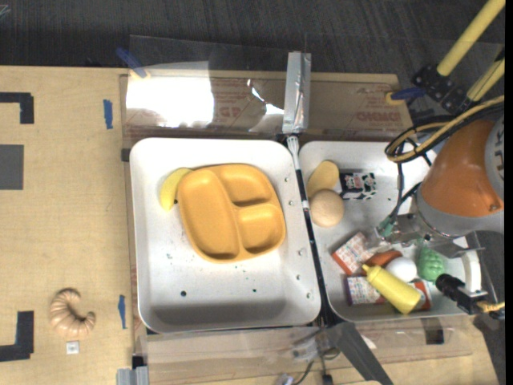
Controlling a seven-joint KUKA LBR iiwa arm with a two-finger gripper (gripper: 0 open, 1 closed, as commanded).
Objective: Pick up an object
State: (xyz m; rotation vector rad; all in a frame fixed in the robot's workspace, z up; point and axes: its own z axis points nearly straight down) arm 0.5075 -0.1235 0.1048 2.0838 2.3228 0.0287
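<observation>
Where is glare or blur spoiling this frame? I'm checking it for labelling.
Camera view: strong glare whitens the clear sheet behind the left bin; the arm at the right looks soft and blurred; the tray and bottle are evenly lit and fairly sharp, with soft shadows.

This is a robotics lab test bench. Two white bins [152, 215] sit on a cardboard-covered surface [56, 215] marked with blue tape [107, 112], beside a cabled industrial arm [461, 179] over dark carpet [200, 6].
</observation>
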